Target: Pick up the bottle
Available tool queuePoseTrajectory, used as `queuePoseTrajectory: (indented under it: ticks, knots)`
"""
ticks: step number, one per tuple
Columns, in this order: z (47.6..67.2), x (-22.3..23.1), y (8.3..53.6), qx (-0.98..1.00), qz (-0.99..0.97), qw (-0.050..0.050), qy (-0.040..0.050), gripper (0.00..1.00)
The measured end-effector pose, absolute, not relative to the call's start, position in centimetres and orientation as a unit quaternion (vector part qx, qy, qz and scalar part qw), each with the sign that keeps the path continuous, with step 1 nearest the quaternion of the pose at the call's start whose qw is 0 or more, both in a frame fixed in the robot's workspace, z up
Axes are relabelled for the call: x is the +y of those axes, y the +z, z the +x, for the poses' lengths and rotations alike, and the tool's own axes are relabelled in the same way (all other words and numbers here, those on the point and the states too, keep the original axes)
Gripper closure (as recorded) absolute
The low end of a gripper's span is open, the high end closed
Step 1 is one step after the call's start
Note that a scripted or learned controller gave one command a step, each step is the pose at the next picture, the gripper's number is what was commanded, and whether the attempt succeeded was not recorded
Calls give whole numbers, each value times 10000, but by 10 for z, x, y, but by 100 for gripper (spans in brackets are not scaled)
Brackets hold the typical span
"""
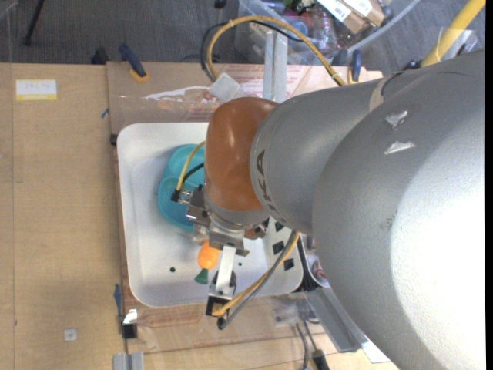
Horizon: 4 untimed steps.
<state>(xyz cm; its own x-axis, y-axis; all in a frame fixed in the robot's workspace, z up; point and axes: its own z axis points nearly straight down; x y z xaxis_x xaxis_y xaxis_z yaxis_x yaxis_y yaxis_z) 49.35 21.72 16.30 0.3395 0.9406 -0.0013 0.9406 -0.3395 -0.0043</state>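
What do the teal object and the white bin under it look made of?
Teal object: probably plastic, smooth, evenly coloured, with a soft sheen; the arm hides most of it. White bin: likely moulded plastic, given rounded corners and a smooth, faintly glossy surface.

The robot's 1 arm [385,206], grey and bulky, reached in from the right and covered most of that side of the view. Its last thick link slanted down and to the left. The orange band [235,156] sat at the end of that link, over the middle of the white bin [131,206]. Below the band the wrist [218,220] pointed steeply down into the bin. The gripper [222,239] hung under it, closer to the bin's near edge than to its far edge.
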Motion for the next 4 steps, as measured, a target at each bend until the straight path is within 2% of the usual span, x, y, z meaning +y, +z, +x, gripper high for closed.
queuePoseTrajectory:
  ticks: [1,2,3,4]
  knots:
    - [589,196,217,-6797,-7335,-5,-11,100]
    - [491,177,90,-6880,-7256,-20,-67,100]
    - [486,205,217,-6217,-7832,4,3,100]
    - [486,205,217,-6216,-7834,5,2,0]
